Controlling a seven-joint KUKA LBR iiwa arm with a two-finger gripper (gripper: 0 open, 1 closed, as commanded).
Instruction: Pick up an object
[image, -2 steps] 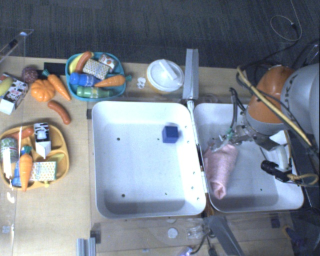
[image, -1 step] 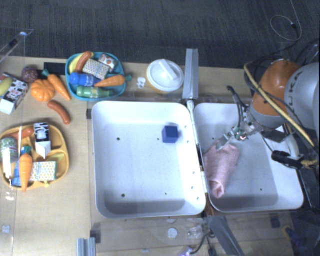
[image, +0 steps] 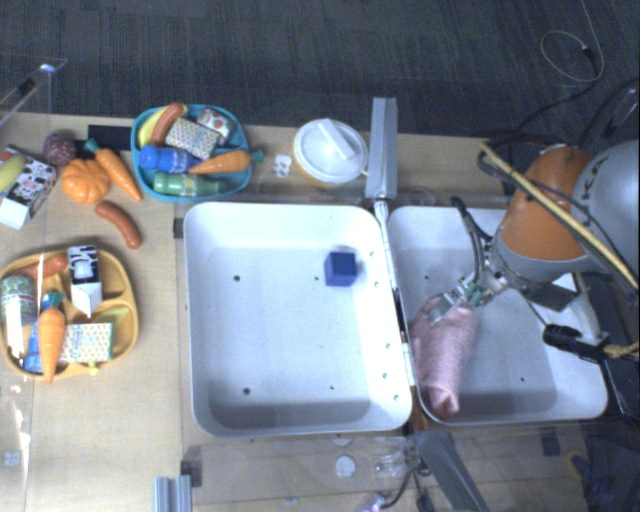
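A pink, soft-looking roll (image: 443, 352) lies lengthwise in the right bin (image: 520, 385), against its left wall. My gripper (image: 464, 294) is low in that bin, right at the roll's upper end and seemingly touching it. The arm with its orange band (image: 540, 222) reaches in from the right. A small blue cube (image: 341, 267) sits alone in the left bin (image: 260, 350), toward its upper right corner, well apart from the gripper.
On the bench to the left stand a blue bowl (image: 150, 180) and a yellow plate (image: 125, 300), both holding toy food, with loose carrots and a sausage (image: 119, 223) between them. A white lidded tub (image: 330, 150) and a metal post (image: 380, 150) stand behind the bins.
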